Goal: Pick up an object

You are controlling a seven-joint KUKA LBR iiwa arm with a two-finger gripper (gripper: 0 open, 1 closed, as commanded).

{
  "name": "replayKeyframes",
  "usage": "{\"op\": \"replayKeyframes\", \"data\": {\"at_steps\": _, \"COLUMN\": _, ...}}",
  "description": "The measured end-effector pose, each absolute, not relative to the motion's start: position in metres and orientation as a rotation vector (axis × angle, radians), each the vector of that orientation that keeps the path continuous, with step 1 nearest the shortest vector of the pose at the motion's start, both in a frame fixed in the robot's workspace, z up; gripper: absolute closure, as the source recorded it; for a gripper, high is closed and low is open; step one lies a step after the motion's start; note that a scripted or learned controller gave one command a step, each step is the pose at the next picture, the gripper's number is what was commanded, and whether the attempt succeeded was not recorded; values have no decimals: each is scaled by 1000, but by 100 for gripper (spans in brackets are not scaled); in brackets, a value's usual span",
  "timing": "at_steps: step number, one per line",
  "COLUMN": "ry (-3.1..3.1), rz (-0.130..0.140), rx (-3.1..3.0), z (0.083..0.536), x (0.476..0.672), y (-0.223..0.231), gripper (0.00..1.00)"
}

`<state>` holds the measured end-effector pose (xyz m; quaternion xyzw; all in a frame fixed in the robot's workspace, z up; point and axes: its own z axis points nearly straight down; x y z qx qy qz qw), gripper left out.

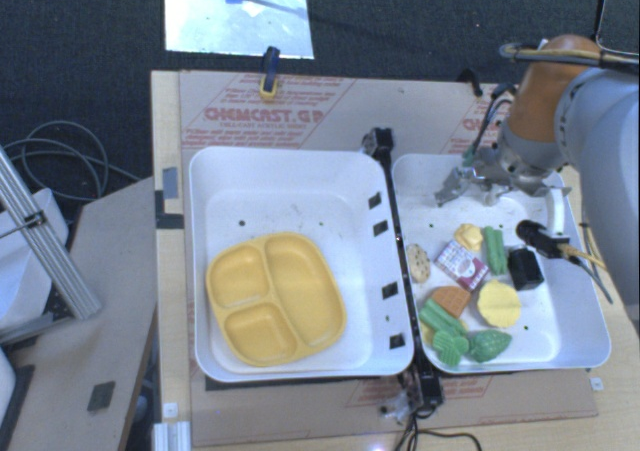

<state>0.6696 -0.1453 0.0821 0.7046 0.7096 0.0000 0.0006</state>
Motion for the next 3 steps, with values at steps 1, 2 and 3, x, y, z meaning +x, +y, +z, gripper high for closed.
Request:
{"op": "replayKeyframes", "data": {"at_steps": 1, "ry": 2222, "rz": -8, "rx": 2231, "z": 84, "x": 550, "y": -155, "gripper": 0}}
{"op": "replayKeyframes", "data": {"at_steps": 2, "ry": 2213, "rz": 3, "rx": 2218, "z": 155, "x": 558, "y": -209, "gripper": 0}}
{"op": "replayKeyframes", "data": {"at_steps": 3, "ry": 2208, "rz": 19, "rx": 2195, "z": 105, "x": 535, "y": -209, "gripper": 0}}
